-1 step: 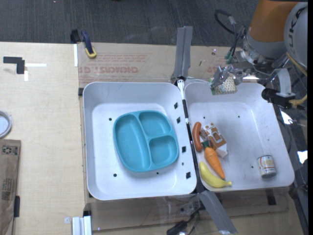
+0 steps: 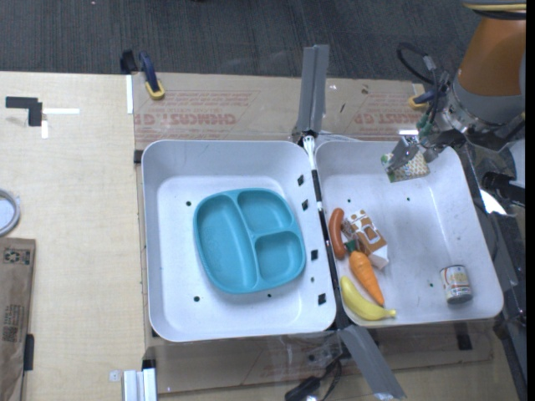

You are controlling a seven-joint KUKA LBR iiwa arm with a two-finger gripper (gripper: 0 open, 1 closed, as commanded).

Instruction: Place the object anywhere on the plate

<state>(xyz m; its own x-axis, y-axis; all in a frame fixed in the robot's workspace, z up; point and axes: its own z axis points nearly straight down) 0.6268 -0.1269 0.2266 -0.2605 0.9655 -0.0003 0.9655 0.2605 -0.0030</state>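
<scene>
Two bins (image 2: 159, 224) (image 2: 481, 224) — one plate (image 2: 249, 241).

a blue plate (image 2: 249, 241) with three compartments is seen flat in the middle of the left white bin (image 2: 159, 224), slightly turned. a small grey speckled object (image 2: 407, 166) is found between the fingers of the gripper (image 2: 408, 151), raised over the far part of the right bin (image 2: 476, 215). its exact shape cannot be told. it is kept well apart from the plate.
</scene>
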